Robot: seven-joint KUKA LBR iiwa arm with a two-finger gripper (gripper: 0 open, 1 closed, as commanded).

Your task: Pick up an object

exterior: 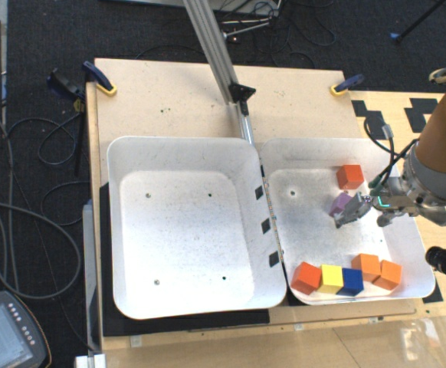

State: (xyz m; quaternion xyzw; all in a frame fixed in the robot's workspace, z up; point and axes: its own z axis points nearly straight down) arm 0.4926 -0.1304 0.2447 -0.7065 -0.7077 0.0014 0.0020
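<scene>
So I'm looking down at dark carpet-like floor (pixel 39 21) with cables running over it, and the pale wood counter (pixel 169 98) sitting in the middle with blue-and-yellow clamps (pixel 99 79) on its far corners. A grey metal pole (pixel 211 41) slants in from the top down to the seam between the bins. There are black squares printed on the counter's right side; I can't see any readable text or brand anywhere.

The left bin (pixel 131 221) is white and speckled. The right bin (pixel 315 182) has all the stuff. My arm (pixel 441 152) comes in from the right, and the pincer (pixel 353 210) is down in the right bin's middle, pinching what looks like a small purple block (pixel 340 203). An orange block (pixel 350 176) sits just behind it. Along the near wall there's a row: orange cube (pixel 306 277), yellow cube (pixel 331 277), blue cube (pixel 352 281), then two orange pieces (pixel 379 271).
</scene>
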